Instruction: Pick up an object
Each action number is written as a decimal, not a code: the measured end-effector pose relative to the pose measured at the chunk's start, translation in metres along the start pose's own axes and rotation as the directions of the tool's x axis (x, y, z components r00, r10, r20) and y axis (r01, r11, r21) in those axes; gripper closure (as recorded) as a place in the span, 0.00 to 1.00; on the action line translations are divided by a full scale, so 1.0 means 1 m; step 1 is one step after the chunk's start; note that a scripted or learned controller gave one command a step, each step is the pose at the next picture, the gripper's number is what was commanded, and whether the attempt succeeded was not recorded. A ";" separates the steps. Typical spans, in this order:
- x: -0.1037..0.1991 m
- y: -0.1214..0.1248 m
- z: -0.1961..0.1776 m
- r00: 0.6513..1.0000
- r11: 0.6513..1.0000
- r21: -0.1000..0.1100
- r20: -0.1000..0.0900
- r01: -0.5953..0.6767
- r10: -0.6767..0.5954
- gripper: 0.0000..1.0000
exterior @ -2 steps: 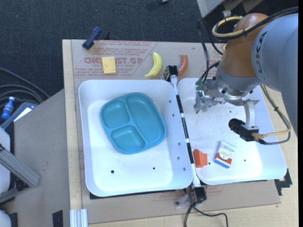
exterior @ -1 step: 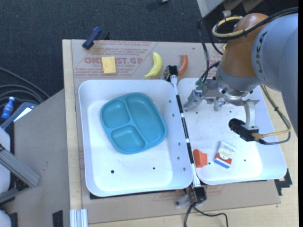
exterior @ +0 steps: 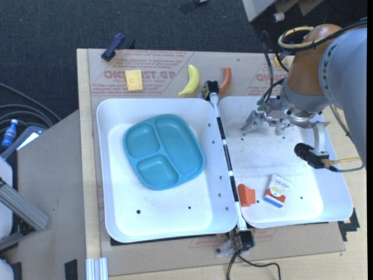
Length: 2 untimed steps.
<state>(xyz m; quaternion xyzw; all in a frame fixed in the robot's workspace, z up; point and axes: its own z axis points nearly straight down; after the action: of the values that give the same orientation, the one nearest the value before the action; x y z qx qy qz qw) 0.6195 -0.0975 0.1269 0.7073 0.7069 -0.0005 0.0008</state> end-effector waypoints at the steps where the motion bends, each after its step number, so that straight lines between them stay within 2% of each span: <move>1: -0.014 0.047 0.043 1.000 1.000 0.000 -0.001 0.001 -0.001 0.00; 2: -0.013 0.048 0.032 1.000 1.000 -0.002 0.001 0.003 -0.003 1.00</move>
<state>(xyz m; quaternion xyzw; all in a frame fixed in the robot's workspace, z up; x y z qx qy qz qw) 0.6671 -0.1109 0.0952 0.7062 0.7080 0.0000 0.0017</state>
